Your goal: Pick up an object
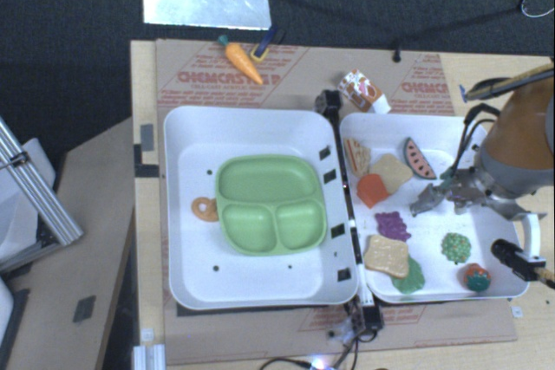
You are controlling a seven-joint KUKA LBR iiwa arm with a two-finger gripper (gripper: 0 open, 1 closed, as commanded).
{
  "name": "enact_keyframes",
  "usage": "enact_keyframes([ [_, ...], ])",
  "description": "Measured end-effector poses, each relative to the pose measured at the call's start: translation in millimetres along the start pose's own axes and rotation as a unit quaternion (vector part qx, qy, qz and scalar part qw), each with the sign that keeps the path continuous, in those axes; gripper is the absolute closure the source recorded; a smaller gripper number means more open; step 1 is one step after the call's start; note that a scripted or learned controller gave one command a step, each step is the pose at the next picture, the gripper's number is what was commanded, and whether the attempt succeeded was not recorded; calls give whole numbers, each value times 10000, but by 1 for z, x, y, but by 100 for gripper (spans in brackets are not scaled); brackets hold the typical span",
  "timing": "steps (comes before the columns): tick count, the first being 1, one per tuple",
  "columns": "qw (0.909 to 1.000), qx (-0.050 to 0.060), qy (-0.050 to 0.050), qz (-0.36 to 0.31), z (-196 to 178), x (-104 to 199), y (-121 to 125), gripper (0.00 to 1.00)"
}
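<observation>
Nothing picked yet. Gripper (431,202) low in right bin (434,127), can't tell its finger state. Nearest toys: purple grapes (393,226), watermelon slice (420,159), broccoli (456,247). Grasp and lift left.

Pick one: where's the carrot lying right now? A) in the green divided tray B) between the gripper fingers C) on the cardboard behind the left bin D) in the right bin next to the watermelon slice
C. The carrot lies on the cardboard behind the far rim of the left bin, outside both bins and away from the green tray.
</observation>
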State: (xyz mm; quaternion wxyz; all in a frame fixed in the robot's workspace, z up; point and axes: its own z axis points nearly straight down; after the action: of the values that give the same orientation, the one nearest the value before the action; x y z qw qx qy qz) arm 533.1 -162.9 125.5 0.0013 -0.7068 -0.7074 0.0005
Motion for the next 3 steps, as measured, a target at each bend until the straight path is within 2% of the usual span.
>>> enact_keyframes([
  [1,10000,-1,-1,-3,43,1,0,0],
  [2,10000,-24,-9,-1,31,0,1,100],
  [3,10000,-40,-14,-14,-31,1,-4,100],
])
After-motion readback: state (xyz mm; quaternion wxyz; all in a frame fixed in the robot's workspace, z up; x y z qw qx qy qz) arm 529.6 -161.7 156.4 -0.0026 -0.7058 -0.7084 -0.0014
